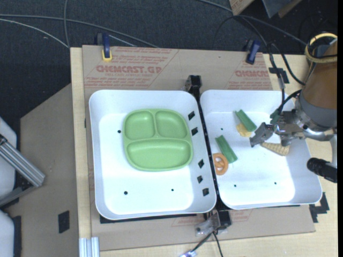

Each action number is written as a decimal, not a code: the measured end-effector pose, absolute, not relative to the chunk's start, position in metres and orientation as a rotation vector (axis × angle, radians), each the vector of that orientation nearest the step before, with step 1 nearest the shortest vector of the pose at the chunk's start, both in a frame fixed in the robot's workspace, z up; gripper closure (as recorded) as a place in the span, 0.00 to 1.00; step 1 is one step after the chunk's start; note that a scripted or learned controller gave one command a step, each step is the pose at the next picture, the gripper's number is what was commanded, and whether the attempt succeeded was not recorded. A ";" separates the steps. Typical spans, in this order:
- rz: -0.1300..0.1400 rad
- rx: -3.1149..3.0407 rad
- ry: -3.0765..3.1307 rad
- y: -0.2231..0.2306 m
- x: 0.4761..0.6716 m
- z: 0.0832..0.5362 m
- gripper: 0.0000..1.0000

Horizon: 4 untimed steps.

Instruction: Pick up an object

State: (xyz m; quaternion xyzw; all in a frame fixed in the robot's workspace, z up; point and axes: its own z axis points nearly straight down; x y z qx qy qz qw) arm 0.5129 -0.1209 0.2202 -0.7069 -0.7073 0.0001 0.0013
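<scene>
The right bin [257, 191] holds several small items. A green stick [226, 149] lies near its left wall, with an orange pretzel-shaped ring [220, 163] just below it. A green and yellow piece [245, 123] lies further back. A tan waffle-textured piece [280, 149] sits toward the right side. My gripper [275, 137] hangs over the tan piece with its dark fingers [260, 135] spread open, and nothing is held between them. The grey wrist and orange band rise to the right.
The left bin [107, 186] carries a green divided plate [157, 140]. Black clips line the wall between the two bins [199, 143]. Cables run across the dark floor behind the bench, and a black part [323, 168] sticks in at the right.
</scene>
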 end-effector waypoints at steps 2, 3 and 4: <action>0.004 -2.216 -2.216 -0.107 0.514 0.113 0.00; 0.000 -2.219 -2.217 -0.106 0.514 0.085 0.00; -0.003 -2.221 -2.219 -0.106 0.515 0.096 1.00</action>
